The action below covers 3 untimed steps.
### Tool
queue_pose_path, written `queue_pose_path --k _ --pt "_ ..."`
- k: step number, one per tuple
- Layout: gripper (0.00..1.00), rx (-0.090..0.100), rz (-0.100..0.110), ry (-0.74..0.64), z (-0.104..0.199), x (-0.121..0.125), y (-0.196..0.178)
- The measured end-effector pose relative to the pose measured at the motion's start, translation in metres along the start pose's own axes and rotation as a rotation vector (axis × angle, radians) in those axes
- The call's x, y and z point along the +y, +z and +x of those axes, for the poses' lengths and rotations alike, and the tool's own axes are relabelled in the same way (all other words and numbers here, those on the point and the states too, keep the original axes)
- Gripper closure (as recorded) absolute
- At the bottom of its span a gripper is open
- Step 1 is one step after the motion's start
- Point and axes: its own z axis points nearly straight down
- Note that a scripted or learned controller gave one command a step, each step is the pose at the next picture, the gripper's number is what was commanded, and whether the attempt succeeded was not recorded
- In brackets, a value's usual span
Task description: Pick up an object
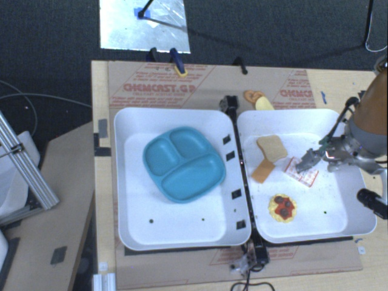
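Note:
The right bin (pixel 339 223) holds a tan slice of toy bread (pixel 271 148), an orange-brown wedge (pixel 263 171) just below it, a small round pizza-like piece (pixel 282 207) with red topping, and a flat white packet with red print (pixel 301 174). My gripper (pixel 308 158) reaches in from the right and hovers at the packet's upper edge, right of the bread. Nothing shows between its fingers.
The left bin (pixel 130 223) contains a blue divided plate (pixel 183 163). A yellow and orange toy (pixel 259 100) lies on the cardboard behind the right bin. Black clips line the divider (pixel 237 180) between the bins. A metal sheet (pixel 144 17) lies at the back.

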Motion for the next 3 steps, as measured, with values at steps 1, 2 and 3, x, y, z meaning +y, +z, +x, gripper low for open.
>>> queue_pose_path --k 1,2,3 --pt "0.00 -0.001 -0.004 -0.004 0.070 -0.043 0.106" --pt "0.00 0.000 -0.015 -0.004 0.095 -0.039 -0.026" --pt "0.00 -0.003 -0.012 0.004 0.051 0.001 0.108"
